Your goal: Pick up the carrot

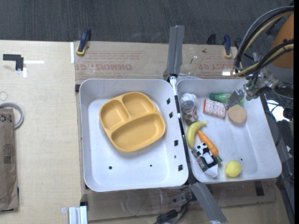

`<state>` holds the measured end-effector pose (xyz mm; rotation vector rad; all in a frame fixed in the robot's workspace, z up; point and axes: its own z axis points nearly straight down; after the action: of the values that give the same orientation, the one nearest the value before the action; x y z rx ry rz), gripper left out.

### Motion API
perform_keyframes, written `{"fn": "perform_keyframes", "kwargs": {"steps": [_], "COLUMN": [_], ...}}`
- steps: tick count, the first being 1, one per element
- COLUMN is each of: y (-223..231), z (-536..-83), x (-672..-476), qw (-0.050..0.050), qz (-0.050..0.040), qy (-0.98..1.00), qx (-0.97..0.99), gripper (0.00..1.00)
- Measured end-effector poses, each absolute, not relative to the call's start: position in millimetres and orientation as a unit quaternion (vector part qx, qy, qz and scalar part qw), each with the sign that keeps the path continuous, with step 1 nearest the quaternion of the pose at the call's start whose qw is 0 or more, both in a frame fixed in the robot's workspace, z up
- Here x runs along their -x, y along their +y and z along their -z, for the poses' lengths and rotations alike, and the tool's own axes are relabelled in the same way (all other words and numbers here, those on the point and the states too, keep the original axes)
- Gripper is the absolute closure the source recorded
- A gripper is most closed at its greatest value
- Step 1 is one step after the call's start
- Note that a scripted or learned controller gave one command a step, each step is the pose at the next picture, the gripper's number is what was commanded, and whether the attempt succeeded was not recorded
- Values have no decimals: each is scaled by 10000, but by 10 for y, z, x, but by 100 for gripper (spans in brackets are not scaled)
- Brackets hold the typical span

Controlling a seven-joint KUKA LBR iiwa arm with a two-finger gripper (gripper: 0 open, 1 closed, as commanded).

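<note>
The arm [280, 45] runs off the right edge, so most of its body is out of sight. The gripper [236, 99] is small and dim against the bin wall, and whether its fingers are apart is beyond telling. It covers the right end of the green bottle [219, 97]. The banana [194, 130] lies over the carrot's [209, 143] upper end. The print on the red-and-white packet [214, 108] is too small to read. A brown bag [7, 157] is cut off by the left edge.

Carrot [208, 143] hemmed in: banana [195, 130] touching its upper left, black-and-white carton [205, 158] against its lower end. Open bin floor [250, 141] to its right (lemon [233, 169] sits lower, apart).
</note>
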<state>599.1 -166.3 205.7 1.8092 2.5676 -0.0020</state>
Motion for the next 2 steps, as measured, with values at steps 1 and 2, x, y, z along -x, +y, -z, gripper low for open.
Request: {"fn": "perform_keyframes", "kwargs": {"steps": [1,2], "y": [-1299,-1063], "z": [-1208,-1027], "x": [-5482,-5399], "qw": [-3,119], "qz": [5,-21], "qy": [8563,8893], "qx": [-5165,-4572], "gripper": [0,0]}}
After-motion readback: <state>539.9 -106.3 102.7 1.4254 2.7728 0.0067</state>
